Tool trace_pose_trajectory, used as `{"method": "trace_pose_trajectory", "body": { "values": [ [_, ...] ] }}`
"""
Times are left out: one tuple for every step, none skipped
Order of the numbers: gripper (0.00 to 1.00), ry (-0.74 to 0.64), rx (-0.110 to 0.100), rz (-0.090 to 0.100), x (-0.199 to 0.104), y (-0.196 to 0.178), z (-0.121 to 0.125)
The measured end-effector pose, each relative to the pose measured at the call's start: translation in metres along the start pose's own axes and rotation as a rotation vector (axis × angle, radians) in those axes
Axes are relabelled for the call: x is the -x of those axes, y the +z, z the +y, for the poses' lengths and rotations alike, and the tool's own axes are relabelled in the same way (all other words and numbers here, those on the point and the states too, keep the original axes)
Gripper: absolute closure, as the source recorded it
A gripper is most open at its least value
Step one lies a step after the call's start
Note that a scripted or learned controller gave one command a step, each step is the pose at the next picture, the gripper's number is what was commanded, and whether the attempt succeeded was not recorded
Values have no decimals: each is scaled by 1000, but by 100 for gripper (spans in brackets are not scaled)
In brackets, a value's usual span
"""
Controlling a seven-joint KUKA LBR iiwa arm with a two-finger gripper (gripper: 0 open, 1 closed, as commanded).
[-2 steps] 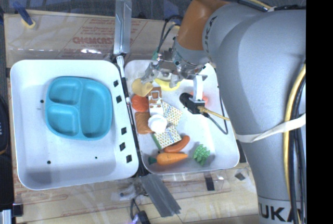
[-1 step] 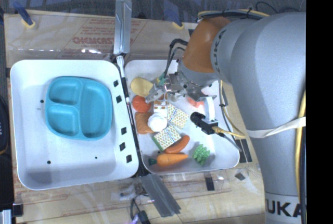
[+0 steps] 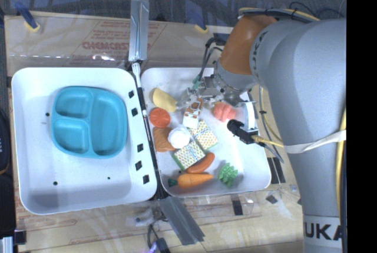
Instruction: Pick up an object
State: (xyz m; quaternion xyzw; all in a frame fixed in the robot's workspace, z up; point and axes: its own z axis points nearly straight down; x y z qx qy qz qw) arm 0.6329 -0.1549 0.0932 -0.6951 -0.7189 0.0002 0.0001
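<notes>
The right bin (image 3: 256,166) holds a heap of toy food. There is a yellow lemon (image 3: 163,99), a red tomato (image 3: 159,117), a brown bread piece (image 3: 161,139), a white ball (image 3: 179,138) and a small white and brown carton (image 3: 192,113). With them lie two patterned boxes (image 3: 205,136) (image 3: 189,155), an orange sausage (image 3: 202,162), a carrot (image 3: 191,180), a green broccoli (image 3: 228,173) and a pink piece (image 3: 224,110). My gripper (image 3: 200,93) hangs low over the bin's back part, just above the carton, between the lemon and the pink piece.
The left bin (image 3: 35,181) holds a blue divided plate (image 3: 89,121). A grey divider (image 3: 139,31) stands up at the back between the bins. The arm's wrist and cables (image 3: 247,52) cover the right bin's back right corner.
</notes>
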Motion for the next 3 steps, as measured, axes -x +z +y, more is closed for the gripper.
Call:
{"method": "trace_pose_trajectory", "body": {
  "values": [
    [0, 0, 0, 0, 0, 0, 0],
    [100, -3, -1, 1, -1, -10, 1],
    [100, -111, 3, 0, -65, -129, 0]
  ]
}}
